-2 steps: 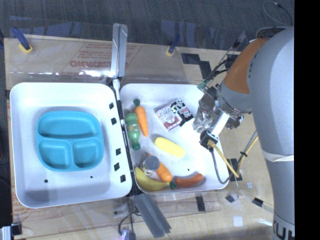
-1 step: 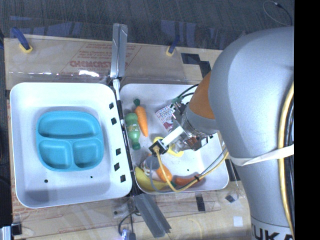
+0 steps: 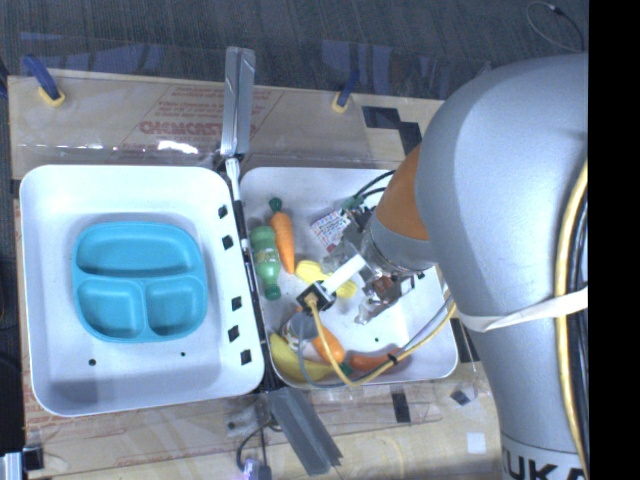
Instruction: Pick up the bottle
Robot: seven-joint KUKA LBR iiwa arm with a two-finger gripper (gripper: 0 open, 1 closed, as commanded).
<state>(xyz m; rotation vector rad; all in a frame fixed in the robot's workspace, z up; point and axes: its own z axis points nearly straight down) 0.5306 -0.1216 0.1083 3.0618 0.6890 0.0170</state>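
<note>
Counter (image 3: 120,118): a pale board with red print, carrying two shallow white bins side by side.
Left bin (image 3: 40,268): holds a blue tray (image 3: 140,278) with three compartments, lying flat near the middle of the bin.
Right bin (image 3: 300,180): crowded with small things; the arm covers its right part.
Arm (image 3: 500,218): grey and bulky, it reaches in from the right and bends down into the right bin, with the orange band (image 3: 405,208) showing above the wrist.
Tool (image 3: 378,296): low inside the right bin, right of its middle, over bare white floor. I cannot tell whether it is released or clenched, and nothing can be seen grasped in it.
Bottle (image 3: 266,260): green with a pale middle part, lying along the left wall of the right bin with its green end toward the far side. It rests on the bin floor, apart from the tool and to its left.
Carrot (image 3: 284,240): orange, lying just beside the bottle on its right and roughly parallel to it.
Yellow piece (image 3: 310,269): a small rounded thing between the carrot and the tool.
Packet (image 3: 330,226): white with red print, lying tilted toward the far side of the bin, near the wrist.
Banana (image 3: 290,363): yellow, curved along the near wall of the right bin.
Second carrot (image 3: 329,347): orange, lying across the banana.
Orange-red piece (image 3: 375,361): long, at the near wall and right of the second carrot; what it is cannot be told.
</note>
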